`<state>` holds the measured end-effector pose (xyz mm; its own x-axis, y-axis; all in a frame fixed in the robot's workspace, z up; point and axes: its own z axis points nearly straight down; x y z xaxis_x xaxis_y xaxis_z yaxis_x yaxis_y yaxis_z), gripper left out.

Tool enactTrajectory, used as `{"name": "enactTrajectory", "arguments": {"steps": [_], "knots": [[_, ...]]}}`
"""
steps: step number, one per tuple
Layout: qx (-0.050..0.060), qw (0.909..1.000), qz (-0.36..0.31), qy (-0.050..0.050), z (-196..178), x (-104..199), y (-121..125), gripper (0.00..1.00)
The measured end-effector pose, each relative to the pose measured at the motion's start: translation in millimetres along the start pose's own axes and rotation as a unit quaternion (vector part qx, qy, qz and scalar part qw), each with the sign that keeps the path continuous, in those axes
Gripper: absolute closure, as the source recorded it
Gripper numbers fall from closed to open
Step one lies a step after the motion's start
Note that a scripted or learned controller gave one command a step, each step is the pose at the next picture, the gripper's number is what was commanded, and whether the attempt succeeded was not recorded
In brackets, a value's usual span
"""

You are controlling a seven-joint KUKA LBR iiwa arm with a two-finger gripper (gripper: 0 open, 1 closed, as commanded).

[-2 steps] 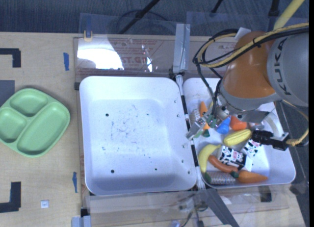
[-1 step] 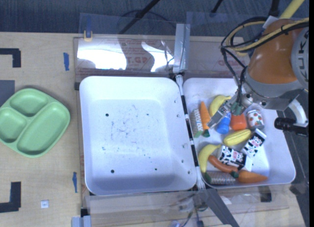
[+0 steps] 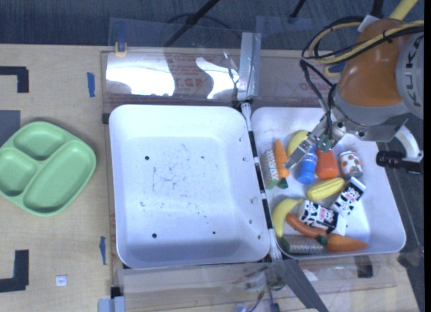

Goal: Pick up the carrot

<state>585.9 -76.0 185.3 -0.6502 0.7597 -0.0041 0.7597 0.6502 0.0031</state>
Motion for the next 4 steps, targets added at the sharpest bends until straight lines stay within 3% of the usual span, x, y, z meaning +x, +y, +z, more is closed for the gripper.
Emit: {"name": "enactTrajectory", "arguments": {"steps": [1,2,3,4], "knots": [[-0.001,0.9918,-0.128,0.0,-0.3,6.1,13.5,0.0],[-0.001,0.9913,-0.131,0.0,-90.6,2.3,57.5,0.0],[-0.001,0.9989,-0.046,-0.001,-185.3,-13.7,34.0,0.0],[0.001,0.9984,-0.057,0.001,-54.6,32.2,-6.0,0.0]]}}
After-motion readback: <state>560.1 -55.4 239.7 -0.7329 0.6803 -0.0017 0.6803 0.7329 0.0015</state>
